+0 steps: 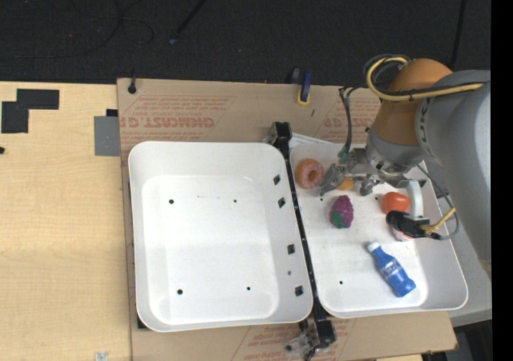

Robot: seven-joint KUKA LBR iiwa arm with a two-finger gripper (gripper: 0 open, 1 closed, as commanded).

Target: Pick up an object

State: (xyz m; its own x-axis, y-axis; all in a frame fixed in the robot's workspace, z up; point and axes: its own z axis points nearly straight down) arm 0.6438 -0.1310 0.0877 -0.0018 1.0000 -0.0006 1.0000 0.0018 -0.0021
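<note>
Nothing is lifted yet: the gripper (346,181) sits low in the right bin (449,295) with its fingers spread, and a small yellow piece (345,184) lies between them, though I cannot tell whether it is truly caught. Just beside it are a pink doughnut-shaped toy (308,172) and a purple berry-like toy (342,212), with an orange object (394,201) near and a blue bottle (392,269) lying well apart. The closing and lifting are left, and the crowding neighbours could get nudged; the left bin (144,191) sits alongside on the table (56,231).

Right bin (449,291) holds donut (308,172), grapes (342,212), bottle (392,269) (nearest front edge).
</note>
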